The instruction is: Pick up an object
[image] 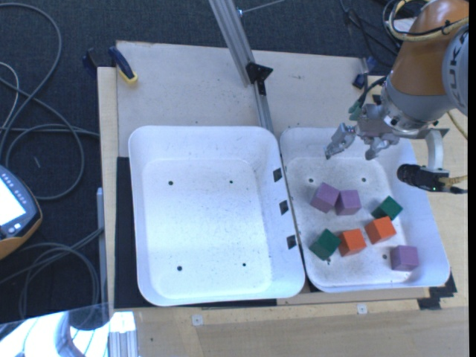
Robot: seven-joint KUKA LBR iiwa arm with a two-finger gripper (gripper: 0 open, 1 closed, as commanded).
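The left bin (204, 214) on the table (193, 88) holds no blocks. The right bin (428, 222) holds seven blocks, all resting on its floor.

Block positions, left to right:
- Two purple blocks (325, 197) sit touching each other near the bin's middle.
- A green block (325, 243) lies toward the near edge, just beside an orange block (352, 241).
- A second orange block (380, 230) touches a second green block (387, 208) behind it.
- A third purple block (404, 257) sits alone near the bin's near right corner.

Tool status: the tool (355, 144) hangs above the far part of the right bin, beyond the pair of purple blocks. Its two fingers (338, 141) stand apart, released, with nothing between them.

Task progress, judged from this layout: no block is lifted and none is grasped. The approach phase appears under way; descent, closure on a block and lift all remain. The nearest candidates are the two purple blocks. Their contact with each other may hinder a clean finger fit.
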